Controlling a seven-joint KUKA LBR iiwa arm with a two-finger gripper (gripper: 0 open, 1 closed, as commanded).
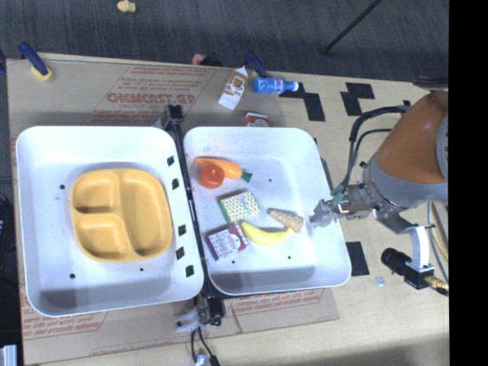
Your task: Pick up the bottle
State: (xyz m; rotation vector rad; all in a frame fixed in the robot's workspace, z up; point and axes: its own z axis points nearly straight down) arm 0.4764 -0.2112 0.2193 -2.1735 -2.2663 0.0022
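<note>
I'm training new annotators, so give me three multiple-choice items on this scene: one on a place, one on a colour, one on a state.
1. Where is the bottle?
A. in the right bin
B. on the bench beyond the bins
C. on the tray

2. What colour is the tray?
A. yellow
B. green
C. black

3. The banana is
A. between the end effector's fingers
B. lying in the right bin
C. on the bench

Answers: B, it lies past the bins' far rims; A, the sectioned tray is yellow; B, it lies beside the cone.
</note>
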